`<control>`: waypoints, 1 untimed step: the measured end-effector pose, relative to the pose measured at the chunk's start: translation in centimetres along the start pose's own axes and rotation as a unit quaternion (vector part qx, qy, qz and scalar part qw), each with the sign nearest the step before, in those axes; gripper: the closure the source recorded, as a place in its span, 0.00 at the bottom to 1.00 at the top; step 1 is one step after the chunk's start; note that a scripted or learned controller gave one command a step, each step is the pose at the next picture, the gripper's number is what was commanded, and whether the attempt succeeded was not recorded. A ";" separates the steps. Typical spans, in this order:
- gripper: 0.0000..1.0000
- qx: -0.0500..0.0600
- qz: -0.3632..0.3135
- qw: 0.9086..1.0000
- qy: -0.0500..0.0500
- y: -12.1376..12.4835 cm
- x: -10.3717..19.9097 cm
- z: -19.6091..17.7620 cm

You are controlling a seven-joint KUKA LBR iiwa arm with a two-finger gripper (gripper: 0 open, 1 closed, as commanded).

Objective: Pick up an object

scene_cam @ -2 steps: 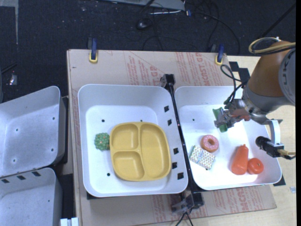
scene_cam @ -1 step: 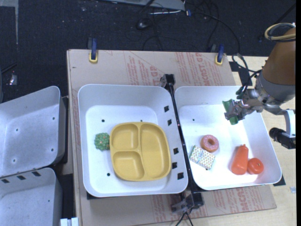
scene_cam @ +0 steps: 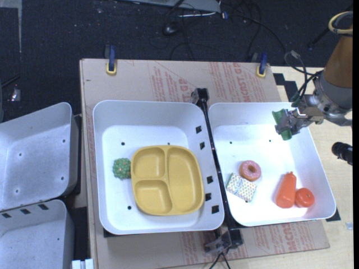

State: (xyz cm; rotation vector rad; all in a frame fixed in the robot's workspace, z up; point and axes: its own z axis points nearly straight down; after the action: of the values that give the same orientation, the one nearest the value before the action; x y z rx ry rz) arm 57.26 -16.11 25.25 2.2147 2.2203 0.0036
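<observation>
Objects for picking lie in the right bin (scene_cam: pixel 322 175), lower right of the frame: a pink doughnut (scene_cam: pixel 249 170) near its middle, a patterned square packet (scene_cam: pixel 242 187) touching it on the lower left, and an orange bottle (scene_cam: pixel 286 190) with a red ball (scene_cam: pixel 304 197) pressed against its right side. These four sit loose on the bin floor, the doughnut and packet apart from the bottle and ball, so each pair can probably be approached from above without disturbing the other.

In the left bin (scene_cam: pixel 106 150) a yellow tray (scene_cam: pixel 168 179) with three compartments takes up most of the floor, and a small green broccoli (scene_cam: pixel 121 168) rests just beside its left edge.

At the right edge of the frame the arm (scene_cam: pixel 339 72) reaches in, and the end effector (scene_cam: pixel 285 125) hangs over the upper right part of the right bin, well apart from the four objects. Something green shows at its tip, but whether that is part of the tool or a held thing is unclear, and I cannot tell its state. Judging by this, no pick is confirmed; a descent toward one of the objects looks like the step to come.
</observation>
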 end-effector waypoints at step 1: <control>1.00 0.001 -0.002 1.000 0.001 2.6 4.7 -0.1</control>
State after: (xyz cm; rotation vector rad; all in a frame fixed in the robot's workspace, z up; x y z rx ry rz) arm 59.86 -11.37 25.32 2.2114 2.2275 0.0042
